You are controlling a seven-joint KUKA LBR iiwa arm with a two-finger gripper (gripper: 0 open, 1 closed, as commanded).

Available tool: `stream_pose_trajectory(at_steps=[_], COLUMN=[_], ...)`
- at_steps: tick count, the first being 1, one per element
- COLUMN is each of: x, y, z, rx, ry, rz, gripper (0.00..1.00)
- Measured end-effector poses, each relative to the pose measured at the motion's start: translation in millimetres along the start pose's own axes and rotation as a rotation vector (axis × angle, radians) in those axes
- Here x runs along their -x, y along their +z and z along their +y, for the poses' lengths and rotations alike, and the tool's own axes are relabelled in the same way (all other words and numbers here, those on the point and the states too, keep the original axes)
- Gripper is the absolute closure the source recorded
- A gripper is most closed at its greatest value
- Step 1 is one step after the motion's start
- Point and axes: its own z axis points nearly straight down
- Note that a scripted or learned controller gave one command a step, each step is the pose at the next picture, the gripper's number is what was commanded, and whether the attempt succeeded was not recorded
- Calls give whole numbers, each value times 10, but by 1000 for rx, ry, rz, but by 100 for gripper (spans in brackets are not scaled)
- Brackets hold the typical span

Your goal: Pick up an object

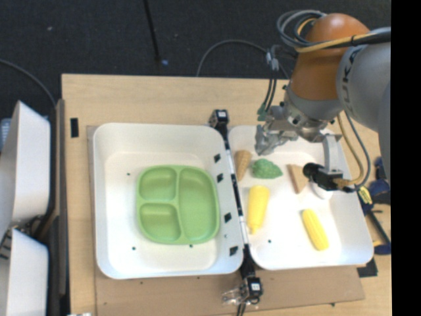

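Observation:
My gripper (266,146) hangs over the back of the right bin (342,249), just above a green leafy piece (266,169). Nothing shows between its fingers. Left of that piece lies a tan cone (243,162) near the bin's left wall. A yellow corn cob (257,206) lies in the bin's middle left, and a second yellow corn cob (314,229) lies toward the front right. A tan wedge (297,178) lies to the right of the green piece.
The left bin (112,143) holds a green divided plate (177,204). Black clips run along the seam between the two bins (231,196). The arm's orange band (329,41) looms over the bench's back right.

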Motion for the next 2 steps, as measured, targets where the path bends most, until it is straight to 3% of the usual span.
stream_pose_trajectory(at_steps=[2], x=[-944], y=[105], z=[-508], rx=[-1], ry=[-2], rz=[1], gripper=[100])
